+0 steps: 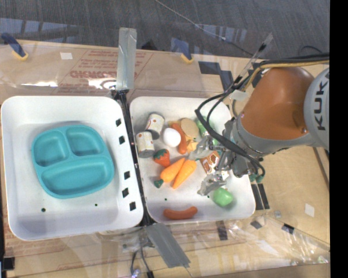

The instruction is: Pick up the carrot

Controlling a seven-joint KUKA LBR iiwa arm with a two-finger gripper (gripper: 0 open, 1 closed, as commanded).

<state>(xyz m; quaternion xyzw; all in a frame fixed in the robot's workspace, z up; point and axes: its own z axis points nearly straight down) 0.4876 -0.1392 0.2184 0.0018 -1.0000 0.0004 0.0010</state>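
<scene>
Two orange carrots (178, 171) lie side by side near the middle of the right bin (239, 208), slanting from lower left to upper right, with a small green stem end at the lower left. My gripper (214, 178) hangs just to their right, low over the bin floor, its metal fingers (209, 187) pointing down and left. Nothing orange shows between them. The arm's orange band (278, 106) looms above, covering the bin's right side.
Around the carrots lie a strawberry (161, 156), a white egg (171, 136), two small cans (145, 142), a tan bread piece (189, 127), a green apple (223, 197) and a red sausage (180, 214). The left bin (17, 213) holds a teal divided plate (73, 160).
</scene>
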